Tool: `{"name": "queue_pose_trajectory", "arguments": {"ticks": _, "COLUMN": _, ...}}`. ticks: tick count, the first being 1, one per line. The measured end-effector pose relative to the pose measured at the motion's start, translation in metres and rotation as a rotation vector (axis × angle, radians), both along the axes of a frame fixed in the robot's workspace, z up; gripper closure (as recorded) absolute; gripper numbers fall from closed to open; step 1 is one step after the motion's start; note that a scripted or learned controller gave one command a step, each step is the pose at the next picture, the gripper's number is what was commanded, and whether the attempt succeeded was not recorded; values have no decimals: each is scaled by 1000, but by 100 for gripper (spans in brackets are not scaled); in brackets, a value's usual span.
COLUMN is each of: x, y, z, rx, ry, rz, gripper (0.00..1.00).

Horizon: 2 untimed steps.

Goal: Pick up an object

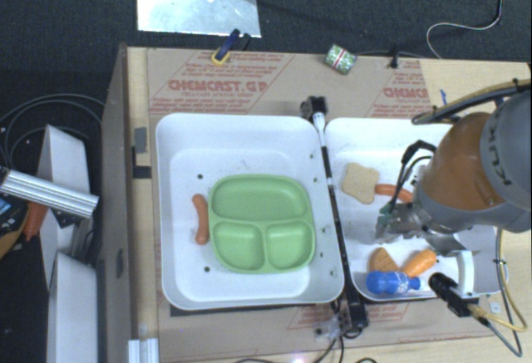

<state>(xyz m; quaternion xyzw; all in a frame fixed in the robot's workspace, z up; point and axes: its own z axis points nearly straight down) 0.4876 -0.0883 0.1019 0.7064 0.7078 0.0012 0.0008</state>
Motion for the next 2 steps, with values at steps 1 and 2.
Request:
{"name": "queue_pose_trajectory", "arguments": {"ticks": 1, "x": 30, "y": -29, "z": 84, "rx": -2, "ry": -1, "rz": 1, "gripper": 100}}
{"name": "queue_pose_trajectory", "arguments": {"ticks": 2, "x": 81, "y": -35, "z": 70, "rx": -1, "ry": 1, "rz": 2, "gripper": 100}}
